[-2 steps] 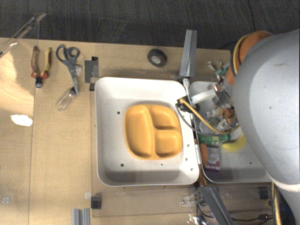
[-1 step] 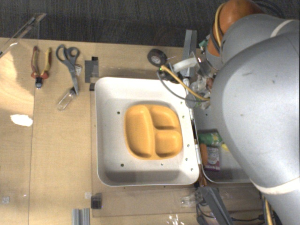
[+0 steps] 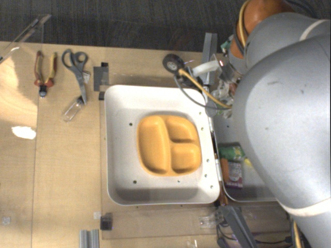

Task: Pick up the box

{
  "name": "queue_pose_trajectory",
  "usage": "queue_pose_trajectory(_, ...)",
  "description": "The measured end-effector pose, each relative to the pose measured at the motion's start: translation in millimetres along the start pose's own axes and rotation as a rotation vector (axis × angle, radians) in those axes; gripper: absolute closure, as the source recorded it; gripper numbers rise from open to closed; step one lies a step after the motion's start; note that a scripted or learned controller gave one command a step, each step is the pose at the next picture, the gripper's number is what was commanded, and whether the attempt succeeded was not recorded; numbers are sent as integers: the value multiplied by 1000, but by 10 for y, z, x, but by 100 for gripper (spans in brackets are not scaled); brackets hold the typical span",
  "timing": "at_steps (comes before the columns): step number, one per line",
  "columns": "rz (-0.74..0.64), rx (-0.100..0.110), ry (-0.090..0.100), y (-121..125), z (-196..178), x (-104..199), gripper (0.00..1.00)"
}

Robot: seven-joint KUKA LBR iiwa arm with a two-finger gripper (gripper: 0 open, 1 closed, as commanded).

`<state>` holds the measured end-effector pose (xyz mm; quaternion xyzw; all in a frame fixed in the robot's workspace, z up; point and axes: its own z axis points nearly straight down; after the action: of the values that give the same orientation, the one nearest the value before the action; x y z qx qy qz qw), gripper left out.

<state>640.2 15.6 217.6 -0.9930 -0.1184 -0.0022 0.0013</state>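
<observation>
The box, green and red, lies in the right bin, just right of its left wall and half covered by the grey arm. The left bin holds a yellow divided tray. Scissors and pliers lie on the desk at far left. The tool's state I cannot tell. Judging by this, the reach is underway; next comes centring over the box.

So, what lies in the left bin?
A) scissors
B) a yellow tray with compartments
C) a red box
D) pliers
B: the yellow tray sits in the middle of the left bin, while the scissors and pliers lie outside it on the bench.
</observation>
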Motion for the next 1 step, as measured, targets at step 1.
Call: queue_pose_trajectory(1,-4,1,2,-8,-102,10,100)
